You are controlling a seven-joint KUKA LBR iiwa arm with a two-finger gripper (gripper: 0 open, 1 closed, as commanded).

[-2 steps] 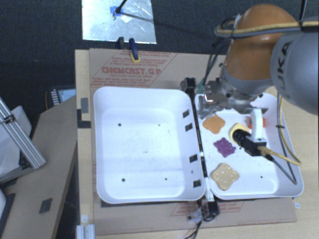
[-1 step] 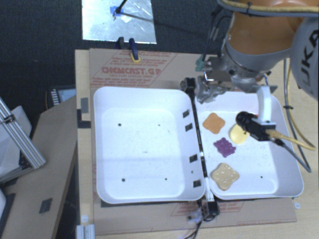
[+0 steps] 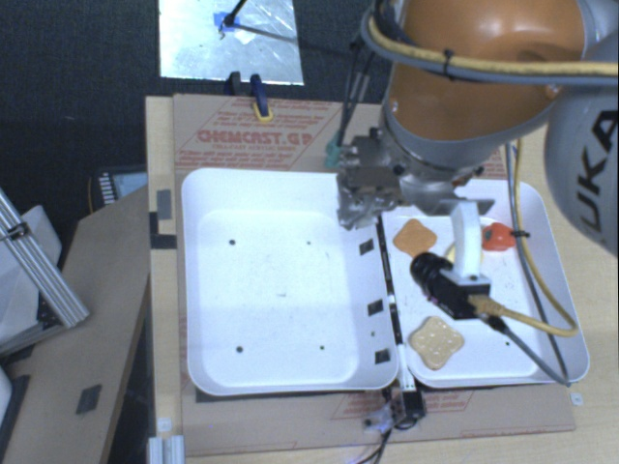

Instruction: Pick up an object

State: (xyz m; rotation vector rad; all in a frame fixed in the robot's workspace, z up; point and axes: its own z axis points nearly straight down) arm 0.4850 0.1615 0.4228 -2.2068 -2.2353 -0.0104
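The right bin holds an orange flat piece, a red piece near its far side and a tan scalloped biscuit near its front. My gripper hangs from the grey and orange arm over the far end of the divider between the bins, left of the orange piece. Nothing shows under its tip. A black cylinder on a white bracket, with a yellow cable, hangs over the middle of the right bin and hides part of its floor.
The left bin lies beside the right one on a cardboard sheet. The arm's bulk covers the right bin's far corner. A foil square lies behind the bench, and a metal frame stands at the left.
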